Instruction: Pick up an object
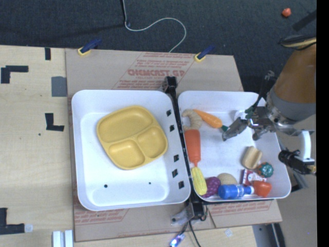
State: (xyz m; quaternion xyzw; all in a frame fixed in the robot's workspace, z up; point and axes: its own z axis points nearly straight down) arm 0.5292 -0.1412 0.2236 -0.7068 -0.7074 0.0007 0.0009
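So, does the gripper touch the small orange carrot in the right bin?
Apart. In the camera view, the gripper hangs to the right of the carrot, and white floor of the right bin shows plainly between the carrot's tip and the nearest finger.

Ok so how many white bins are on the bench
2, side by side. The left bin holds a yellow divided plate. The right bin holds the toy food; the gripper hangs over it.

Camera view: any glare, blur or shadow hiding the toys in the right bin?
Camera view: light is even and soft; the right bin floor is bright but not washed out, the carrot and blue bottle read clearly; the gripper looks slightly soft, and toys along the bin's near wall crowd together.
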